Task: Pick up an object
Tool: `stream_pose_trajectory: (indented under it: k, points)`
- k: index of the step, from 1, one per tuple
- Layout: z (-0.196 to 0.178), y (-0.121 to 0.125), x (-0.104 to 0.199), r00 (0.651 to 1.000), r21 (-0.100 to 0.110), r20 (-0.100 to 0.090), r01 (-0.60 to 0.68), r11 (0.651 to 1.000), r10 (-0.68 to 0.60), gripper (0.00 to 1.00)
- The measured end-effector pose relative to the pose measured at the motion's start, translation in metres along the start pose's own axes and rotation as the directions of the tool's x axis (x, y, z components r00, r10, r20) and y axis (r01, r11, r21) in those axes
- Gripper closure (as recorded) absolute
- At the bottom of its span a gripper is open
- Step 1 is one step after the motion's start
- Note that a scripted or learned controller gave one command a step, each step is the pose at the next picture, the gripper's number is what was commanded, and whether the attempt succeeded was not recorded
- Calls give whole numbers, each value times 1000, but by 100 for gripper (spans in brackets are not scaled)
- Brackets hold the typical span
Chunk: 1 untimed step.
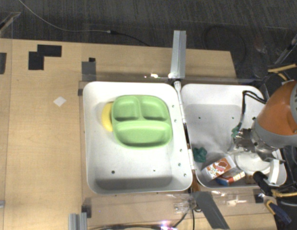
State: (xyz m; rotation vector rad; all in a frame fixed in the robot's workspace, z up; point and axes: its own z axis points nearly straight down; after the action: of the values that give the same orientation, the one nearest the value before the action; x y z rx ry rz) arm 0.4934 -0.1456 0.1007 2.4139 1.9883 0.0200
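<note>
Arm over the right white bin (pixel 206 99), beside a small red-and-white printed carton (pixel 219 168)
Gripper (pixel 242 139) state: cannot tell; carton likely light, stiff (crushable), best pinched across its narrow sides

The arm (pixel 278 123) was grey with a rounded orange band above the wrist. Black cables looped beside it, and its lower end was white.
</note>
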Motion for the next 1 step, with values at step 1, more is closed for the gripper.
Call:
stream_pose_trajectory:
  k: [1]
  points:
    - [11,-10,40,999,3,3,41,999,-41,100]
